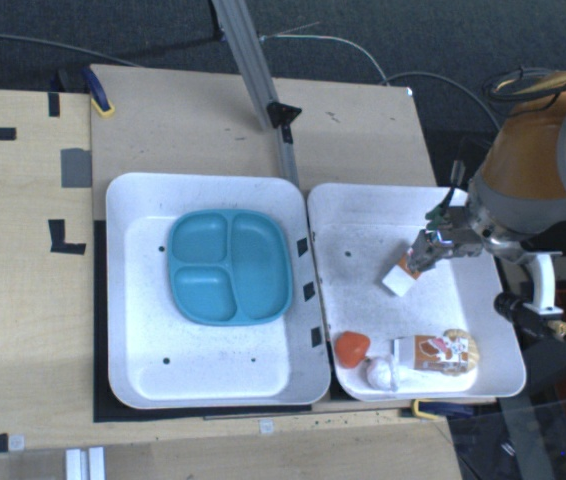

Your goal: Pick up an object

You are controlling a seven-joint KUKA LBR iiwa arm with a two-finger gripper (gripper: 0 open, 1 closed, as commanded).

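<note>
My gripper (425,256) hangs over the middle of the right bin (363,213), reaching in from the right. A small white block with an orange edge (400,281) lies right at its tip, touching or nearly touching it; I cannot tell whether it is gripped. Along the bin's front edge sit an orange-red round item (352,347), a small white item (378,372) and a brown and white packet (445,352).
The left bin (138,368) holds a blue divided plate (230,266). A grey metal pole (253,58) slants down to the bins' shared back corner. Cables (363,58) run behind the bench. The arm's orange band (528,158) stands at the right.
</note>
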